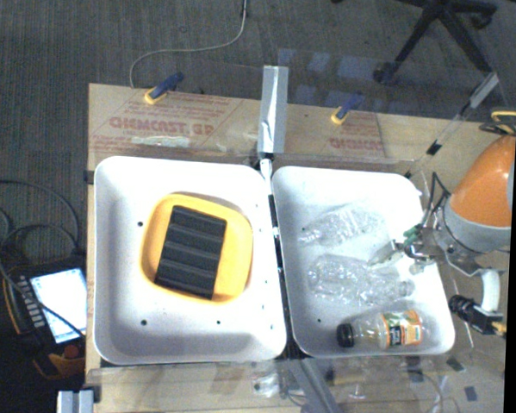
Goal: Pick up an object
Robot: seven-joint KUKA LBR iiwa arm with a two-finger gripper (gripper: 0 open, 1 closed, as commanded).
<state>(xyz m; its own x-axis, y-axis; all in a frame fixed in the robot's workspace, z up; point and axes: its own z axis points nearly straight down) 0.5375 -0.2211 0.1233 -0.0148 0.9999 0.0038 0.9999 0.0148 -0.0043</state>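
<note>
Nearest the camera, a small bottle (381, 329) with a dark cap and an orange label lies on its side along the front wall of the right bin (354, 187), and just behind it sit two crumpled clear plastic bottles (358, 280) — slippery, see-through, poor things to pinch. My gripper (409, 246) hangs at the right rim beside the clear plastic, and I cannot tell whether it is spread or closed. I judge the labelled bottle the safest pick — come down across its body, not its length; farther left, the left bin (118, 237) holds a yellow dish with a black ribbed block (191, 250).
</note>
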